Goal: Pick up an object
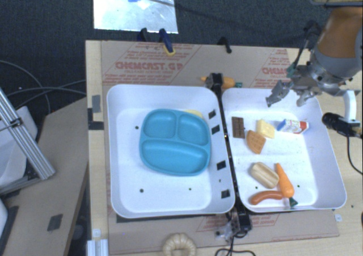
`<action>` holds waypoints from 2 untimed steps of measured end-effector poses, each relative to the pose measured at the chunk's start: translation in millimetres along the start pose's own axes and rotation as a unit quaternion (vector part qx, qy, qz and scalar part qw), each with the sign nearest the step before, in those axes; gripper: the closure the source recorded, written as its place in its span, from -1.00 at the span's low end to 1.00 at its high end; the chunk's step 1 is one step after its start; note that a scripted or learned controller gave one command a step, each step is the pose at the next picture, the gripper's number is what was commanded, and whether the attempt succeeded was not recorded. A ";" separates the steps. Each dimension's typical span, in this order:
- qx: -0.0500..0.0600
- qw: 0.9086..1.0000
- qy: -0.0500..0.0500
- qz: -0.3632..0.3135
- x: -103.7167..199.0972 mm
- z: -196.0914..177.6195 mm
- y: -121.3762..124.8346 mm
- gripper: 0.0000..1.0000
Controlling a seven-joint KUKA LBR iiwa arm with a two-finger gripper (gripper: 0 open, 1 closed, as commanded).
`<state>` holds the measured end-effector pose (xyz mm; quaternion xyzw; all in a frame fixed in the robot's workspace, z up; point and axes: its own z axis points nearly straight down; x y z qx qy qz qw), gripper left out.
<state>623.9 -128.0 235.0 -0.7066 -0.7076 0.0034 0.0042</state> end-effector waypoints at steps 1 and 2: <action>-0.006 1.000 -0.001 -0.001 0.3 -7.8 2.2 -1.00; -0.004 1.000 0.000 0.000 1.3 55.3 1.8 -1.00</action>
